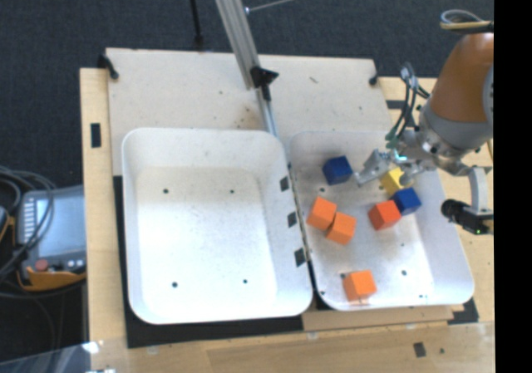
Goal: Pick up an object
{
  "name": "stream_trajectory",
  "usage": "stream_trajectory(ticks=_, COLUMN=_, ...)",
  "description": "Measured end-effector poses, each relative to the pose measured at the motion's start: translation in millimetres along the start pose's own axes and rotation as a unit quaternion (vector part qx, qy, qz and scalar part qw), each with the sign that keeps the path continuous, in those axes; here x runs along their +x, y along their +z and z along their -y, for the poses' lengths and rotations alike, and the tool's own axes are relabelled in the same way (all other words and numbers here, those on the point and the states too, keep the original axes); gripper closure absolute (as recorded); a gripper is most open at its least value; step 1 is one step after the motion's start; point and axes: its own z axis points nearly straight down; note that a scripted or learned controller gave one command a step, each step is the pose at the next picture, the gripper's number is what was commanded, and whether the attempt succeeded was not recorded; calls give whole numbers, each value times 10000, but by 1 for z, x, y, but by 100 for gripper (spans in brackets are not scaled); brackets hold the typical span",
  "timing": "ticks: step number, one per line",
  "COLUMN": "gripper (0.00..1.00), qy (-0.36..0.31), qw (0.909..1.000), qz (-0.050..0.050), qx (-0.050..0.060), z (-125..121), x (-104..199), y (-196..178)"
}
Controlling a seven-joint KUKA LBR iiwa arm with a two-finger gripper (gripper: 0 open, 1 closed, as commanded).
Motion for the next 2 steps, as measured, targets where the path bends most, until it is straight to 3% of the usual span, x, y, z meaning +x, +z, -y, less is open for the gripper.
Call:
stream_trajectory(ticks=1, gripper=0, qy=3, qw=10000, qz=3, qx=-22, z=-1, x=0, y=-2)
stream_trajectory(ticks=2, gripper=0, qy=17, qw=10000, qz=12, qx=8, z=8, x=1, y=57)
